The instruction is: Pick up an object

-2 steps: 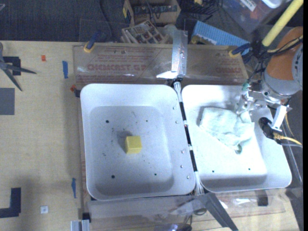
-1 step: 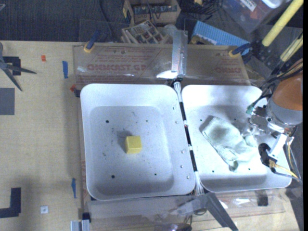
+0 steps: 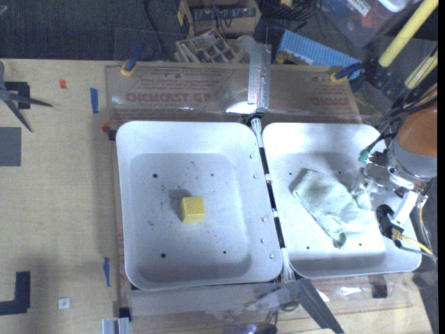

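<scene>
Across two bins [image 3: 139,145]: one yellow block [image 3: 193,209], one pale packet [image 3: 325,200]; fingers' [image 3: 363,195] state can't be told.

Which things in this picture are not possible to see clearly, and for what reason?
- Gripper: camera view, its tips merge with the pale object, so their state is unclear.
- Pale crumpled object in the right bin: blurred, identity unclear.
- Arm: cut off by the right edge.
- Yellow block: too small for detail.

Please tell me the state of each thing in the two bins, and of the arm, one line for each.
yellow block: lies alone in the left bin, untouched.
pale crumpled cloth: lies flat in the right bin, not lifted.
gripper: low over the cloth's right edge.
</scene>
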Available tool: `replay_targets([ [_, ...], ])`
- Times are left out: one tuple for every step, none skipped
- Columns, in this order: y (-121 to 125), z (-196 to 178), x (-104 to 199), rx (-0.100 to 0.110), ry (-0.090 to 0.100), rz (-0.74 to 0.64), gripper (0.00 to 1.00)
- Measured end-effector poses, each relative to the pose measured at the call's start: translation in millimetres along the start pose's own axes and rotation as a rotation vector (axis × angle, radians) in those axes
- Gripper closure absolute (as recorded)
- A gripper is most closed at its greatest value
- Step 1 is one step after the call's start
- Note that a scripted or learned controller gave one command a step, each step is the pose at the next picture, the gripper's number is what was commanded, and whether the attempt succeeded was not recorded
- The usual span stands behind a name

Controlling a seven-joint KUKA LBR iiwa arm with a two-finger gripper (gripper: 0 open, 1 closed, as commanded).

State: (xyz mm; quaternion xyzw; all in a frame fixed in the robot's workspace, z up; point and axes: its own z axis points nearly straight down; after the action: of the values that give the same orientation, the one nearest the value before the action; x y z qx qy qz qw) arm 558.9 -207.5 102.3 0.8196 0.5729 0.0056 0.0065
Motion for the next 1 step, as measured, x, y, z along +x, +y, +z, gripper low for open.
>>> replay_targets([
  [-2.1, -43.6, 13.6, 0.017, -0.008, 0.504, 1.0],
])
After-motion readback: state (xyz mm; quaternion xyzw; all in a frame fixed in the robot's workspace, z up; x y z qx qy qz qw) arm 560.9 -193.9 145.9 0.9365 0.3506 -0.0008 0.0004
